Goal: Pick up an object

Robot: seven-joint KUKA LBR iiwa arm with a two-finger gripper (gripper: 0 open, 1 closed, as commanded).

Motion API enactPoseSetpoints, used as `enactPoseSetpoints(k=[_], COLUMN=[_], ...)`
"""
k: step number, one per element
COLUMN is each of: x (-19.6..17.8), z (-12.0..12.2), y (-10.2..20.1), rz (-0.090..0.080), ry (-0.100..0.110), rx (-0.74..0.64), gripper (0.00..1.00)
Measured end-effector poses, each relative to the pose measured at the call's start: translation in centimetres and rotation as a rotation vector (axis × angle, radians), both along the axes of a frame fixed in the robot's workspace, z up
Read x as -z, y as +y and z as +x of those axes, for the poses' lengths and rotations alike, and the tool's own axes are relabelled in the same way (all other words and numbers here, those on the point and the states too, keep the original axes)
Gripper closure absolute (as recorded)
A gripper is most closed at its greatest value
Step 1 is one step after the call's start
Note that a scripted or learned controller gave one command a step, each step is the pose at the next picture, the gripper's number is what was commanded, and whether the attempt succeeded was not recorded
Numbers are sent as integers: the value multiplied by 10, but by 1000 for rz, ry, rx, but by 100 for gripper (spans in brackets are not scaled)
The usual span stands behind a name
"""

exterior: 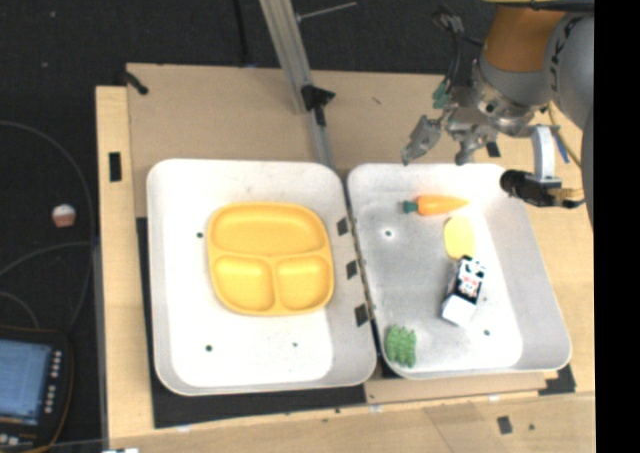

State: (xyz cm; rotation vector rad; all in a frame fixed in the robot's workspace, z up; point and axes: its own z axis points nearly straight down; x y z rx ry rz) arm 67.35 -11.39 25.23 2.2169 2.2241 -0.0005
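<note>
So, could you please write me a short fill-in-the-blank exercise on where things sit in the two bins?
1. The yellow divided tray lies in the ____ bin.
2. The toy carrot lies in the right bin, its green end pointing ____.
3. The green toy sits near the right bin's front-____ corner.
4. The gripper hovers above the right bin's ____ edge.

Missing words: left; left; left; far

Grey arm [570, 51], orange band, prob. black cables.

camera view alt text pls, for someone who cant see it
A grey and orange robot arm's gripper hovers above the far edge of the right bin, which holds a toy carrot, a yellow piece, a small black-and-white carton and a green item. The left bin holds a yellow divided plate.
</note>
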Motion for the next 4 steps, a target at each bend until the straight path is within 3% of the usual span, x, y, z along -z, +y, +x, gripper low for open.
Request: enactPoseSetpoints(k=[1, 4], x=[0, 154], z=[0, -13], y=[0, 10], rz=[-1, -1], ry=[0, 5], rx=[0, 3], gripper=[0, 0])
